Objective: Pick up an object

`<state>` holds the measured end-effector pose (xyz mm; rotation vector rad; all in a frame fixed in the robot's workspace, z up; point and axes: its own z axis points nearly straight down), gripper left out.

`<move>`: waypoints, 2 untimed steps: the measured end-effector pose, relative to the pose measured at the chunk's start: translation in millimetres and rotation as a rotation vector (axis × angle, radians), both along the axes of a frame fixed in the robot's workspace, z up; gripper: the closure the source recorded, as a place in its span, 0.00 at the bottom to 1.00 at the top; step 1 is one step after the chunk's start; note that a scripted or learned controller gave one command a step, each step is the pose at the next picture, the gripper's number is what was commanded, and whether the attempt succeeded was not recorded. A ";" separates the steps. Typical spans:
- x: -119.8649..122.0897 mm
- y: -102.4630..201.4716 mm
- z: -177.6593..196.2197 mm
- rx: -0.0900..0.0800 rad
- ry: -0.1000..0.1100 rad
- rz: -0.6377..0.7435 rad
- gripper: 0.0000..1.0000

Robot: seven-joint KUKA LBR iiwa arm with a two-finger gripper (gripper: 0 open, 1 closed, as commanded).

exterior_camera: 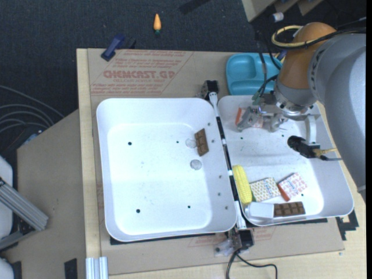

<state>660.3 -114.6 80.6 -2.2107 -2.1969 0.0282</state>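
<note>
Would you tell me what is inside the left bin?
The left bin holds a brown chocolate bar and two small round discs near its right wall. Nothing covers its floor.

Left bin: floor mostly open; obstacles at right wall only, brown bar & two small discs. Right bin: arm blocks upper part; front crowded w/ corn cob, packets, chocolate bar; centre floor open.
</note>
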 end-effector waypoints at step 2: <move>3.2 0.5 11.4 -0.005 -0.017 0.004 0.00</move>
